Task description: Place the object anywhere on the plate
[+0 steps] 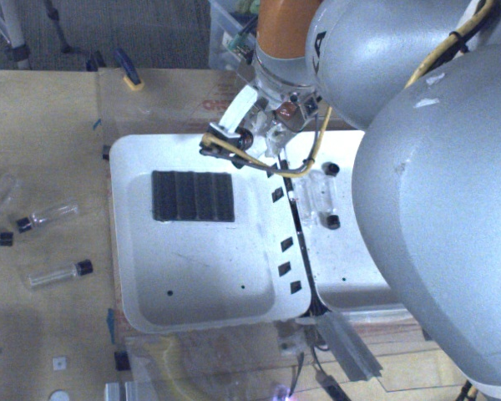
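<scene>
The dark ribbed plate (pixel 193 196) lies bare in the left bin (pixel 142 303), so nothing is placed yet. A clear vial (pixel 321 200) rests in the right bin (pixel 338 266). Whether the claw (pixel 263 144) is open cannot be told

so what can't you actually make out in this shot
- Hand, camera view: wrist and cables crowd it, so whether it is open or shut is unclear.
- Right bin: the arm covers most of it.
- Clear objects in the right bin: too transparent to identify.
- Plate: dark, ribbed, fully visible.
</scene>
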Tool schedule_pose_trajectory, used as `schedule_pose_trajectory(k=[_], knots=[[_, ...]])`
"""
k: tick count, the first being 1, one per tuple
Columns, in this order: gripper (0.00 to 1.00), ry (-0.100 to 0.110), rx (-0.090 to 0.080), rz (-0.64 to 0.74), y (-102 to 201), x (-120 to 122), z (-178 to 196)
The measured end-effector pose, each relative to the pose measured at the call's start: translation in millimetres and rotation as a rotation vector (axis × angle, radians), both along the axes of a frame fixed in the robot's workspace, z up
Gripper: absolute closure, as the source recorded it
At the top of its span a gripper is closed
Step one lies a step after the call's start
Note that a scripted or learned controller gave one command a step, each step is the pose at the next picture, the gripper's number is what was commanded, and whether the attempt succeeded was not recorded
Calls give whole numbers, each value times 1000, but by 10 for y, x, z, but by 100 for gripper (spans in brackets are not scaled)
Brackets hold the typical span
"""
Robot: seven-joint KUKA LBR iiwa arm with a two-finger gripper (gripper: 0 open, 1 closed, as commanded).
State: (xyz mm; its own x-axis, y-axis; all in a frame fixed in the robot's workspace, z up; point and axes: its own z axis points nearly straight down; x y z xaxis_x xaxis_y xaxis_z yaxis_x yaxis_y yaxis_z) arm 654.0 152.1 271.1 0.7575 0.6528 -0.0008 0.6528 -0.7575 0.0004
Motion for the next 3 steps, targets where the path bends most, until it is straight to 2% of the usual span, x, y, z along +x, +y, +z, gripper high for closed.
schedule_pose_trajectory(k=[1, 2, 3], knots=[[100, 2, 2, -148, 709, -230, -1160], [100, -2, 2, -513, 638, -22, -736], [100, 3, 0, -63, 111, -335, -1798]])
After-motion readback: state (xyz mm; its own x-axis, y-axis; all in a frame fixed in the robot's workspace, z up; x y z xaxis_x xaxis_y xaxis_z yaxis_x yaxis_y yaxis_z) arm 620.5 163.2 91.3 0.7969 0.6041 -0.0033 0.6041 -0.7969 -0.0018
